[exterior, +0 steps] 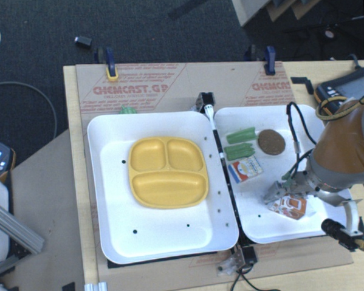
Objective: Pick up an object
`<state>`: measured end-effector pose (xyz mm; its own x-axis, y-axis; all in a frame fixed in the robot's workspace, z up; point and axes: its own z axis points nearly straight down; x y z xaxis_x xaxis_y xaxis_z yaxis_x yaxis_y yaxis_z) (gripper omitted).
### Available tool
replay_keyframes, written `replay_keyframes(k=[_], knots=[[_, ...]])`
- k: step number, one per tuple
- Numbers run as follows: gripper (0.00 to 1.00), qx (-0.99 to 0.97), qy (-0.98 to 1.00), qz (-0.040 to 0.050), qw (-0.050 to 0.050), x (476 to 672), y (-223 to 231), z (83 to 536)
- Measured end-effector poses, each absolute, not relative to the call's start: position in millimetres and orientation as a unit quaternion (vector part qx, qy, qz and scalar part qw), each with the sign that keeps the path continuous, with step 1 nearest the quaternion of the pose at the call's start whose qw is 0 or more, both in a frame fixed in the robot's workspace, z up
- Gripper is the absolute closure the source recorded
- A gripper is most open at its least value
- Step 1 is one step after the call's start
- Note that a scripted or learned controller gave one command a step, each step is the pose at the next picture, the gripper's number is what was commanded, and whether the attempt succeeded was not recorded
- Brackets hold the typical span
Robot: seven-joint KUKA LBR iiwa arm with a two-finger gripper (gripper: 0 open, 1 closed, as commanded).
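Nearest to the camera is the end effector (pixel 281 194), low in the right bin (pixel 259 226), with the orange-banded arm (pixel 343 145) above it. Whether it is wide or narrow, I cannot tell. Just beside it lies an orange and white packet (pixel 290 207), maybe touching it. Farther in the same bin are a small printed card (pixel 244 168), two green pieces (pixel 240 143) and a brown disc (pixel 271 141). In the left bin (pixel 110 176) rests a yellow divided plate (pixel 168 172). Both bins stand on the counter (pixel 166 82).
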<state>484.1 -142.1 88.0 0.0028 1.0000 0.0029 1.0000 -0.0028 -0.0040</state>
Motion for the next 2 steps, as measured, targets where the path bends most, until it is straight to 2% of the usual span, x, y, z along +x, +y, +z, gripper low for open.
replay_keyframes(k=[1,2], knots=[[0.00,-0.707,-0.707,-0.0038,0.003,490.7,-223,86],[0.00,-0.705,-0.709,-0.0028,0.004,565.3,-218,84]])
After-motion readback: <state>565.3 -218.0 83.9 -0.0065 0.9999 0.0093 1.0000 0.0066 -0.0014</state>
